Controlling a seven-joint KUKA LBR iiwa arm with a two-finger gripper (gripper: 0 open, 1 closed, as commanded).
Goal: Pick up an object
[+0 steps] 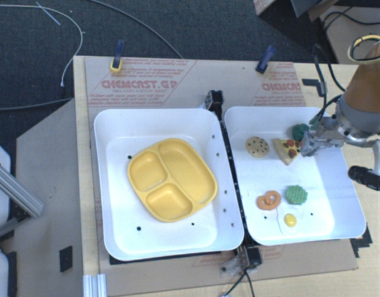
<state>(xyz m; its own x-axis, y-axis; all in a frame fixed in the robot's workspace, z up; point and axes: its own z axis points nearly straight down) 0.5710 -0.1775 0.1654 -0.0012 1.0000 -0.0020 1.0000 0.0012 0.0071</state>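
Observation:
The right bin (338,184) holds several small toy foods. A speckled round cookie (257,145) lies at its back left, with a pizza slice (286,150) just to its right. A dark green piece (299,130) sits behind the slice. Toward the front lie an orange ring (269,200), a green broccoli-like piece (296,195) and a small yellow piece (289,220). My gripper (309,145) hangs low over the bin's back right, right beside the pizza slice and the dark green piece. Nothing visibly hangs from it.
The left bin (116,228) holds a yellow divided tray (171,179) in its middle. The grey arm with its orange band (363,94) comes in over the right bin's right rim. Blue clamps (118,53) stand at the board's back edge.

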